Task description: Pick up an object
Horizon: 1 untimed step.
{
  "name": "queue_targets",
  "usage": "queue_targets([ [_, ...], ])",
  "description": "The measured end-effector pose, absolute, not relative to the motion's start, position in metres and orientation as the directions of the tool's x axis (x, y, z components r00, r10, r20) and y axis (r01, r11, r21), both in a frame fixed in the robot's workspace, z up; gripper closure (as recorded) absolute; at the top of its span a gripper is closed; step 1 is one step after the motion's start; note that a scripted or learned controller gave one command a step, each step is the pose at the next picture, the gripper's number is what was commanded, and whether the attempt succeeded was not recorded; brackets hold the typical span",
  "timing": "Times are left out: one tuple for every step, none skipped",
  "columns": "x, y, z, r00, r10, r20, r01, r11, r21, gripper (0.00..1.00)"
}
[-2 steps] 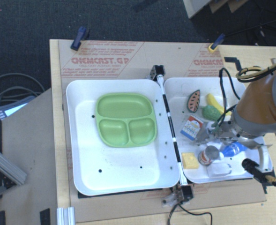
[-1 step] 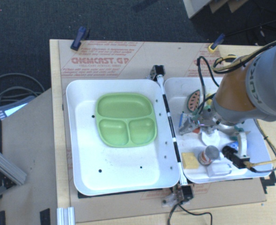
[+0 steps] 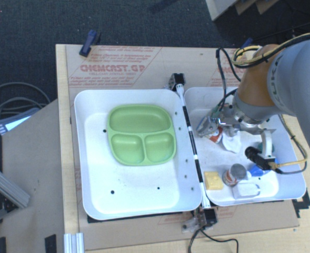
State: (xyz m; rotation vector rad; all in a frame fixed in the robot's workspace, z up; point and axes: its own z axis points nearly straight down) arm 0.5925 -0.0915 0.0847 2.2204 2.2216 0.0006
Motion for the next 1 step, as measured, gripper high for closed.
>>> queue_targets([
  [0.5940,-0.0924,0.0965,-0.001,1.000,-0.004,1.000,0.001,0.006,1.00],
])
